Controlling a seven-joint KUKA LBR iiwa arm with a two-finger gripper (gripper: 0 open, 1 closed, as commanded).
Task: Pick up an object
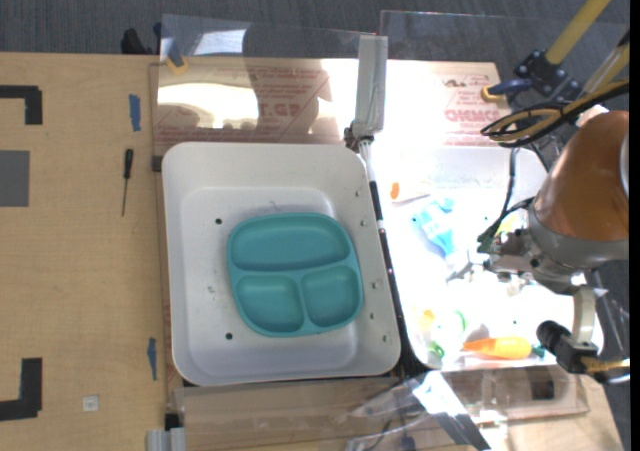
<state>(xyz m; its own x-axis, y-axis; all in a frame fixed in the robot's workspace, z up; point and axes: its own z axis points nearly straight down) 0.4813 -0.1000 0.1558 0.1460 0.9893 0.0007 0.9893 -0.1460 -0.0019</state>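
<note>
The right bin (470, 154) is washed out by glare and holds several small objects. A blue and teal item (435, 230) lies near its middle, with a tiny orange piece (395, 191) further back. An orange carrot-like object (497, 346) lies along the front wall, beside a yellow and green piece (443, 323). My gripper (468, 270) hangs low over the right bin, just right of and nearer than the blue item. I see nothing held in it.
The left bin (190, 189) carries a teal three-compartment plate (295, 272). A ridge (380, 239) separates the two bins. The arm's orange band (592, 179) and cables (530, 119) crowd the right side. A screwdriver (126, 177) lies on the wooden bench at the left.
</note>
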